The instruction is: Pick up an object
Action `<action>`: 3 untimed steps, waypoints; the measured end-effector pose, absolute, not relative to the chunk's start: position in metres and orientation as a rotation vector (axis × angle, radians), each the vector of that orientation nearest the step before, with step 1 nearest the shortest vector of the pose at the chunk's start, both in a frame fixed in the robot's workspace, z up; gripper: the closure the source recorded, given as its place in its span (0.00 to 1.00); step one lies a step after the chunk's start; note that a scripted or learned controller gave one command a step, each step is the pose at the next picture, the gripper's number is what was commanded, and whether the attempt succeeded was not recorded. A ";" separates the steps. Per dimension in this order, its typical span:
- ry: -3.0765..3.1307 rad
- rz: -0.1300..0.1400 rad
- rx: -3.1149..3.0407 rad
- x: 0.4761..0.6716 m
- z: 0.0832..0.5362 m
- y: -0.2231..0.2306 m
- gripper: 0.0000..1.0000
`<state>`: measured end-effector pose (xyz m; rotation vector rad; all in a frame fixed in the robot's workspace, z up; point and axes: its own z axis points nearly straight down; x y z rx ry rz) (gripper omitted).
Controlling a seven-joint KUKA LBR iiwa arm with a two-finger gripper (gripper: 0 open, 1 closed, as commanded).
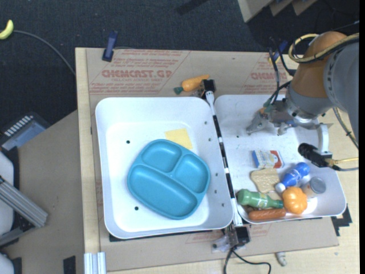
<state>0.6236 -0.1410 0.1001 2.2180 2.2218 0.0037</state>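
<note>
The gripper (268, 120) hangs over the upper part of the right bin (239, 110), near its back wall, with the grey arm (328, 67) and its orange band coming in from the right. The two fingers (254, 125) look spread apart, pointing down and to the left, and nothing is seen between them; below them is only the bare white floor of the bin.

The things to pick up all lie in the lower part of the same bin, well apart from the fingers. A small red, white and blue packet (267, 158) is the nearest one, below the gripper. Under it lies a tan cracker (266, 180). To the right of the cracker is a blue and white bottle (293, 174), tilted, and just below it an orange ball (295, 200). A green bottle (258, 198) lies on its side by the front edge, touching a red sausage (266, 214) beneath it.

The left bin (114, 119) holds a blue divided plate (168, 178) in its middle and a yellow square (179, 137) partly under the plate's upper edge.
</note>
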 end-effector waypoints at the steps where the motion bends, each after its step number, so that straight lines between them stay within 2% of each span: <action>1: 2.219 -0.004 2.223 0.544 0.127 -0.217 0.00; 2: 2.221 0.005 2.218 0.557 0.090 -0.146 0.00; 3: 2.215 0.008 2.217 0.519 0.088 -0.139 0.00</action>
